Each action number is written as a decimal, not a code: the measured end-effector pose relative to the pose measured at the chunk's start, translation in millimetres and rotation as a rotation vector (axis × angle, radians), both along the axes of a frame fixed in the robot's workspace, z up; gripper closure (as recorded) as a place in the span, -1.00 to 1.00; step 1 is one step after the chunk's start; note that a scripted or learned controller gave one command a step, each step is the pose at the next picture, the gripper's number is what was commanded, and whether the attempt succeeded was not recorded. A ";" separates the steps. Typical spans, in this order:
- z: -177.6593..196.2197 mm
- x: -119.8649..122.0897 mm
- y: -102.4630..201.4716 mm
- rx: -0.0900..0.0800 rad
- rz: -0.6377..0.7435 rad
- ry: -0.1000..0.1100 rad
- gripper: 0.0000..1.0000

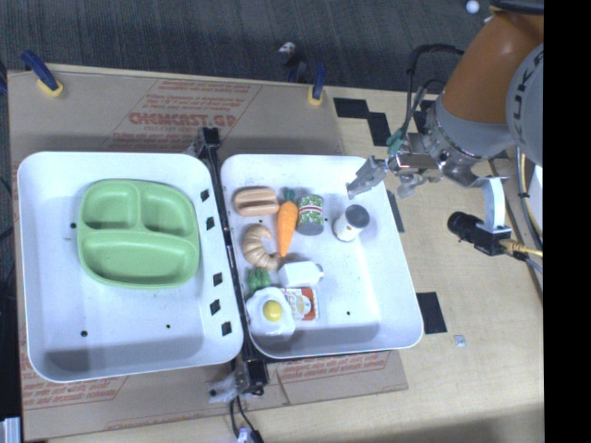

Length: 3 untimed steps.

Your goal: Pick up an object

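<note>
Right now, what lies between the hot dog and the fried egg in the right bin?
In the camera view, the croissant lies between the hot dog and the fried egg, with the carrot just beside it.

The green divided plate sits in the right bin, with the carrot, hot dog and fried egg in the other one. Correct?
Not quite. The camera view shows the green divided plate in the left bin. The carrot, hot dog and fried egg lie in the right bin.
</note>
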<state>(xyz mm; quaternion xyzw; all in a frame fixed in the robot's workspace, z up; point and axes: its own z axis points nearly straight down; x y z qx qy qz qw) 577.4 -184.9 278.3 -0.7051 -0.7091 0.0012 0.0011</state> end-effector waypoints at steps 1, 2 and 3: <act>-71.1 -71.3 -8.1 0.000 0.001 0.001 -1.00; -178.0 -99.4 13.2 0.001 0.001 -0.005 -1.00; -183.4 -97.5 92.3 0.000 0.003 -0.011 -1.00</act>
